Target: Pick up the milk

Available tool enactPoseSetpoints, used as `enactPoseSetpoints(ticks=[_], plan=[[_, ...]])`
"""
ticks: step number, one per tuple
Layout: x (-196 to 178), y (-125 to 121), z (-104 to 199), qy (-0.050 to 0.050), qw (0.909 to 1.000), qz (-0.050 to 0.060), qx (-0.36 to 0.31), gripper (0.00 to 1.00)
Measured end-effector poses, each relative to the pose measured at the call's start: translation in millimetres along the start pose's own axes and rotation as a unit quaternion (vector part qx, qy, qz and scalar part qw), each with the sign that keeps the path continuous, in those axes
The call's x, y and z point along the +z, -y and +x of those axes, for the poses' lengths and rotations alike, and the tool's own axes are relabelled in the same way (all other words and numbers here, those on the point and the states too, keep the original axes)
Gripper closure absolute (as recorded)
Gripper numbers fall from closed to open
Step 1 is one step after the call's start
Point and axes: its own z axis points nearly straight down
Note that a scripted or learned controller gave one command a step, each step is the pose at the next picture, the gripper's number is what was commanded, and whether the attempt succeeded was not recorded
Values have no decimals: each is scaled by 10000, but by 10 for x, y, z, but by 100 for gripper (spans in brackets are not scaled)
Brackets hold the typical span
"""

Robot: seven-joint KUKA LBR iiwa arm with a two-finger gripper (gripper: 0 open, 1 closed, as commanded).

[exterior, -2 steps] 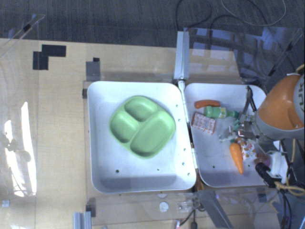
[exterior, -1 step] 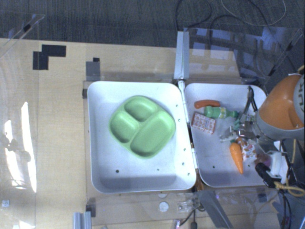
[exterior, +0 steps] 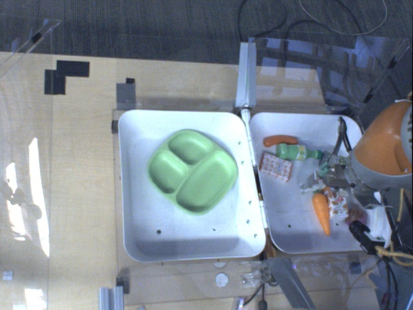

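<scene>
In the right bin (exterior: 284,231) a small white carton with a pink pattern (exterior: 275,166), which looks like the milk, lies flat near the left wall. My gripper (exterior: 327,176) hangs low over the bin's right half, about a hand's width to the right of that carton and apart from it. It sits just above an orange carrot (exterior: 321,213) and a white-and-red packet (exterior: 337,205) that is partly hidden under the arm. The orange wrist band (exterior: 384,144) covers the bin's right edge.
A green bottle (exterior: 293,152) and a red sausage (exterior: 280,140) lie at the back of the right bin, beside the carton. The left bin (exterior: 139,231) holds a green divided plate (exterior: 192,170). A metal divider (exterior: 245,76) stands behind the bins.
</scene>
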Motion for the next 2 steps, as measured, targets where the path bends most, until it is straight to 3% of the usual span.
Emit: enactPoseSetpoints(ticks=[2], plan=[[4,11,1,23,9999,1,-132,0]])
